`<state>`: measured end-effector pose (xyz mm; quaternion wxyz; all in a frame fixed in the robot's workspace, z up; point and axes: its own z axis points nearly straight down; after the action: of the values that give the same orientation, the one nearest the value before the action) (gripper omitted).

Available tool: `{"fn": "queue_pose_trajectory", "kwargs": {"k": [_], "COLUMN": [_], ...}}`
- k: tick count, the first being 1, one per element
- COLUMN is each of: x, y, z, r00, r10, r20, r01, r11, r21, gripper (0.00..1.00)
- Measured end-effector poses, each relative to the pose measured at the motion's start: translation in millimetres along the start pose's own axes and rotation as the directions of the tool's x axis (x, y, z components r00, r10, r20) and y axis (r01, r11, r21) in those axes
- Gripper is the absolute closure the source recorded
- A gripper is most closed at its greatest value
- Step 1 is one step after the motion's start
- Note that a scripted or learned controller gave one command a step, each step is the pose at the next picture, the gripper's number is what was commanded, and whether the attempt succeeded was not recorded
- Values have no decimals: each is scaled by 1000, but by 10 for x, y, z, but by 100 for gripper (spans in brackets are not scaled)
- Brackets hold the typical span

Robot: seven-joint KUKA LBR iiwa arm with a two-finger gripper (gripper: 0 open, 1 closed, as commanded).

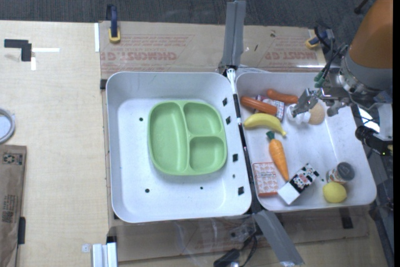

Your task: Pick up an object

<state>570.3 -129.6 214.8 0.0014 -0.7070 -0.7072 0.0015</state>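
Gripper (304, 103) low at 12 o'clock in the right bin (359, 153), fingers spread, holding nothing. Egg (317, 113) just beside it at 4 o'clock; banana (264, 122) at 8.

- The surface (50, 134) is pale wood, reaching from the 9 o'clock edge across under both bins.
- A brown cardboard sheet (169, 47) with reversed red lettering lies on it toward 12 o'clock, under the bins' far edges.
- The left bin (125, 197), white and shallow, sits near the middle.
- The right bin (356, 153) sits just beside it toward 3 o'clock, their rims touching.
- A roll of clear tape (5, 127) lies at the 9 o'clock edge.
- A brown paper bag (11, 203) lies toward 8 o'clock.
- A black L-shaped mark (20, 47) sits toward 10 o'clock.
- Yellow-tipped clamps (113, 25) grip the cardboard's far edge.
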Motion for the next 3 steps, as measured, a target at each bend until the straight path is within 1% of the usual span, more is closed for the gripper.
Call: {"fn": "queue_pose_trajectory", "kwargs": {"k": [1,2,3], "x": [197,196,189], "y": [-327,-322,-323], "z": [1165,1158,1073], "r00": [1000,1000,1000], "r10": [-25,-25,-22], "r20": [-1,0,0], "r01": [25,25,22], "r11": [1000,1000,1000], "r21": [1,-1,0], "gripper": [0,0,100]}}
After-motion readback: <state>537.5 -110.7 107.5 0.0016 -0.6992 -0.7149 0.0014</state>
